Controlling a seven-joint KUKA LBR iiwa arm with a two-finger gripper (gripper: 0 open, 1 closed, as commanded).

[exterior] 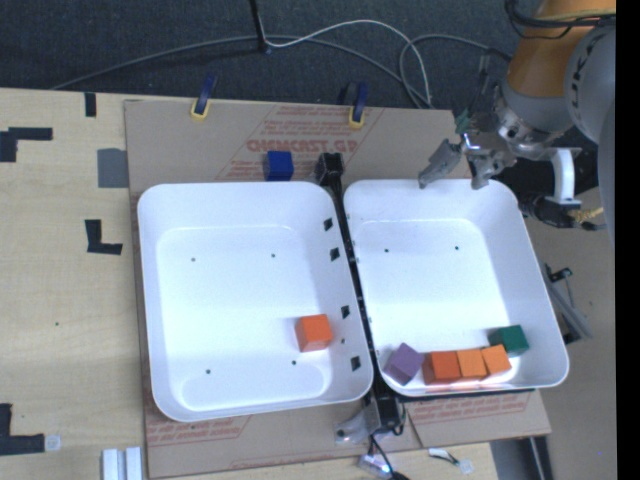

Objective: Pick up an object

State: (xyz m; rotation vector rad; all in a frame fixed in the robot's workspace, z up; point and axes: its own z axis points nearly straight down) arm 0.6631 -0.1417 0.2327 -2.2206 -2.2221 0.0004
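Jaws (458, 167) open, empty, over right bin's far rim; orange block (314, 332) far off in left bin.

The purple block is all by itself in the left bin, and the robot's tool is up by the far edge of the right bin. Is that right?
Not quite. The block alone in the left bin is the orange block, not purple. The purple block sits in the right bin, as the camera view shows. The tool is indeed up by the right bin's far edge.

Grey arm (590, 78), orange band, metallic jaws, black cables.
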